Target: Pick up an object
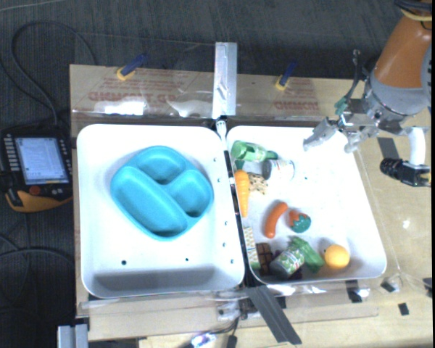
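The right bin (362,194) holds several small things. A green bottle (250,151) and a small pale jar (277,169) lie at its far left. A carrot (241,191) runs along the left wall, next to a biscuit (259,185). A red sausage (275,219) and a teal and red piece (299,221) sit mid-bin. A green packet (301,257), an orange (336,256) and a dark bar (262,255) lie at the front. My gripper (332,139) hovers over the bin's far right corner, open, with nothing between its fingers.
In the left bin (101,267) lies a blue divided plate (162,189). A metal divider post (225,78) stands behind the joint of the two bins. A handheld pendant (33,167) rests off the bench at the left.
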Controlling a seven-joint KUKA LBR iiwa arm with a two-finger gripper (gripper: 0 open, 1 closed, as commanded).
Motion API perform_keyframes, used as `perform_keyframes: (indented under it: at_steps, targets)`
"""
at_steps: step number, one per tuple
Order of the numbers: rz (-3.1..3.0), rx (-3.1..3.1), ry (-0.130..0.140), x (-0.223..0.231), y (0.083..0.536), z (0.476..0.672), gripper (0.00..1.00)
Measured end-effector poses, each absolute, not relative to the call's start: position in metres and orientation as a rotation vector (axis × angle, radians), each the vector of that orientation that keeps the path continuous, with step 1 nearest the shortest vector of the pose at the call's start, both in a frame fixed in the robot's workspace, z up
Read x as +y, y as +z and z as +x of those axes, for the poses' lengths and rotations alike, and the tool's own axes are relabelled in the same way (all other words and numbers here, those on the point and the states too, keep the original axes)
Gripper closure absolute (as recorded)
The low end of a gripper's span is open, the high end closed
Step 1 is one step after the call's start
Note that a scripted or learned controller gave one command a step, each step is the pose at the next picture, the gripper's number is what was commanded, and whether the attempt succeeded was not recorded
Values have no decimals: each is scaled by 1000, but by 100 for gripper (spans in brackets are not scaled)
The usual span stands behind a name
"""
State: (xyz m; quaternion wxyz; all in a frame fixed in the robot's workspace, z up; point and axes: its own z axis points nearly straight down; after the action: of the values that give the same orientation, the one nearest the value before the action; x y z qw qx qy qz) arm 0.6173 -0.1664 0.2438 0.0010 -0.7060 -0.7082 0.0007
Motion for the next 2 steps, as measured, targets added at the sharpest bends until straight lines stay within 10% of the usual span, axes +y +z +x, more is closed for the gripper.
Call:
perform_keyframes:
  at_steps: [1,2]
  targets:
    - [-2305,-2130,4,-171,163,540,0]
    - [-2296,-2157,-7,-157,90,532,0]
